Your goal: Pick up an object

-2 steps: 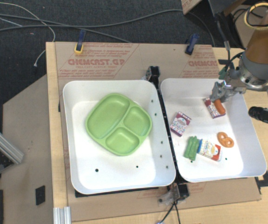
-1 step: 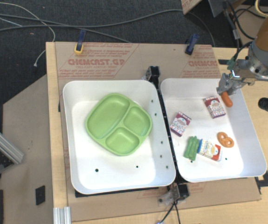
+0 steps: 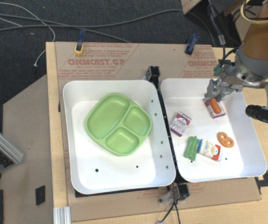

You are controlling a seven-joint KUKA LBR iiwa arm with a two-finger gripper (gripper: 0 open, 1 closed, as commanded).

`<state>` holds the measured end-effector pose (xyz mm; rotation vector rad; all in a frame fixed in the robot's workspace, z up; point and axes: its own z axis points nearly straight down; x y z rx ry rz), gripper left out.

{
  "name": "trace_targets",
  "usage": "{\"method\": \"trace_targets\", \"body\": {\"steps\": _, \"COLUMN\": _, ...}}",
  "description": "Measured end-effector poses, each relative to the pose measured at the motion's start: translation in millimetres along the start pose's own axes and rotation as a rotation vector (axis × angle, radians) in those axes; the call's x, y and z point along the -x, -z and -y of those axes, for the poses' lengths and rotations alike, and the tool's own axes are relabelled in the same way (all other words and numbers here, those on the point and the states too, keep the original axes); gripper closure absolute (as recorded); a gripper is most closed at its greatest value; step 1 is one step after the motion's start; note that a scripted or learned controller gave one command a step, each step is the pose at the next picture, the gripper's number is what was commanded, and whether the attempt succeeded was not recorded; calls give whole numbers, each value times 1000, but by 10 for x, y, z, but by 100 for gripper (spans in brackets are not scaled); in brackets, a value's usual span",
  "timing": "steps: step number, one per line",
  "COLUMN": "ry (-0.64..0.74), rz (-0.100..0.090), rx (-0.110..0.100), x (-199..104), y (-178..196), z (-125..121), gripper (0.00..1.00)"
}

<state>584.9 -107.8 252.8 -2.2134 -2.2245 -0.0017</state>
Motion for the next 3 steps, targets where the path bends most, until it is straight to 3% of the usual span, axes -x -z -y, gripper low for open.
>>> {"method": "trace_targets", "body": {"steps": 1, "ry": 0, "rz": 0, "rx": -2, "x": -464, "y": -124, "z": 113, "gripper": 100}}
{"method": "trace_targets", "body": {"steps": 3, "ry": 2, "rz": 0, "rx": -2, "x": -1571, "y": -178, "z": 576, "gripper": 100}}
